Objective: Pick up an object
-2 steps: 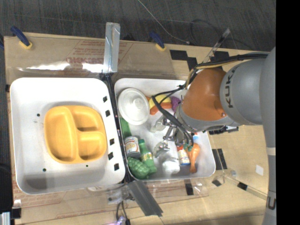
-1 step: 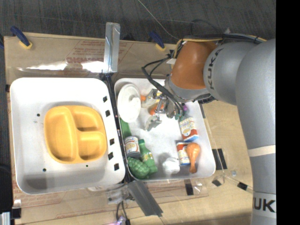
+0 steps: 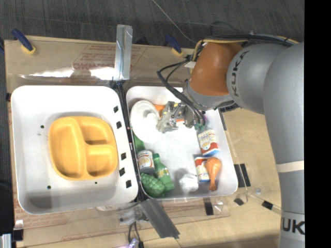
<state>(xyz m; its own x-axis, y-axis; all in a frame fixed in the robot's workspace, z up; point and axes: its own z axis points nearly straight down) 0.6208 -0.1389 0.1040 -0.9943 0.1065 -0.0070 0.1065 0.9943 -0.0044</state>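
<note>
The grey two-finger gripper (image 3: 173, 119) is hanging over the right shallow white bin (image 3: 227, 154) (finger spread impossible to tell), with a round white plastic bowl (image 3: 143, 115) lying at its nine o'clock.

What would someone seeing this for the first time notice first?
Probably the bright yellow divided tray, alone in the left bin. Next, the big grey arm with its orange band reaching from the right over the right bin, where small toys crowd together, like a green bottle and an orange drumstick.
</note>
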